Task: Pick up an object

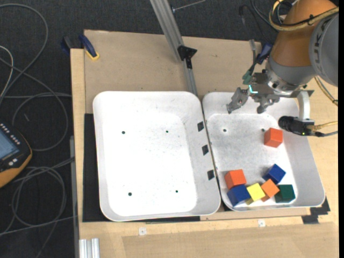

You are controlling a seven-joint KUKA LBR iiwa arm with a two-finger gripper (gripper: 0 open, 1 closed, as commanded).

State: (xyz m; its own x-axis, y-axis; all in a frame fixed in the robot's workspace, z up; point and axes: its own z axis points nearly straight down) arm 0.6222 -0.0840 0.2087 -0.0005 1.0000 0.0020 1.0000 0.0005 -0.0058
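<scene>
My gripper (249, 105) hangs over the far end of the right bin (244, 130), open, with nothing between its two fingers. An orange cube (273, 137) lies alone in that bin, to the right of and nearer than the gripper. At the bin's near end sits a cluster of blocks: an orange one (234, 177), a blue one (238, 194), a yellow one (255, 191), a small orange one (270, 187), a blue one (276, 173) and a dark green one (286, 193).
The left bin (148, 155) lies beside the right one, with black clips (205, 149) along the shared edge. A slanted metal post (172, 31) rises behind the bins. Cables (32, 117) and a handheld device (11, 152) lie on the floor at left.
</scene>
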